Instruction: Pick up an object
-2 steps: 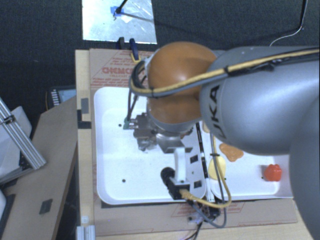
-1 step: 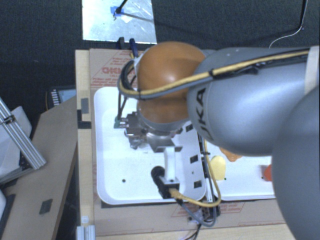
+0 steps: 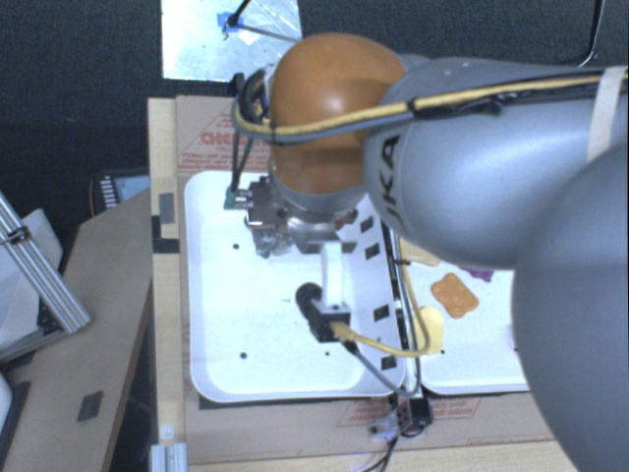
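Note:
The grey arm with its orange band reaches in from the right and hangs over the left bin. Its gripper points down over the far half of that bin, and the wrist above hides much of it. I see nothing held in it. In the right bin lie an orange-brown flat piece, a yellow curved thing and a small purple thing, all partly covered by the arm.
The divider between the bins carries black marks and runs under the arm. A sheet of crinkled foil lies beyond the bins. A cardboard surface and metal rails sit to the left.

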`<action>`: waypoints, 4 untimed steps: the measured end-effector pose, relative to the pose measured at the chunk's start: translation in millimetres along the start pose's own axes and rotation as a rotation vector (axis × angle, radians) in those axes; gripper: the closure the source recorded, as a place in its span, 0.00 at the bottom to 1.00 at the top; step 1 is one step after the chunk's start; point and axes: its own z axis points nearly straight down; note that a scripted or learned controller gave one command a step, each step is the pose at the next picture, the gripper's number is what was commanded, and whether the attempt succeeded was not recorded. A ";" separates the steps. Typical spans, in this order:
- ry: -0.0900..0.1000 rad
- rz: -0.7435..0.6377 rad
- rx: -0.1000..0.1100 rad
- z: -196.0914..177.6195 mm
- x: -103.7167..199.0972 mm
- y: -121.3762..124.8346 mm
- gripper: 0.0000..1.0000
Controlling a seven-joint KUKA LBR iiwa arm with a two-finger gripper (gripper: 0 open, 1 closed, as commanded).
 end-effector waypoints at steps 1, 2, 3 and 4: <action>-0.002 0.007 0.000 -51.2 -92.6 -41.3 1.00; -0.001 0.001 0.001 -62.2 -108.8 -40.5 1.00; 0.003 -0.010 -0.001 -105.8 -46.0 -41.4 1.00; -0.002 -0.006 0.007 -59.0 -16.1 -42.1 1.00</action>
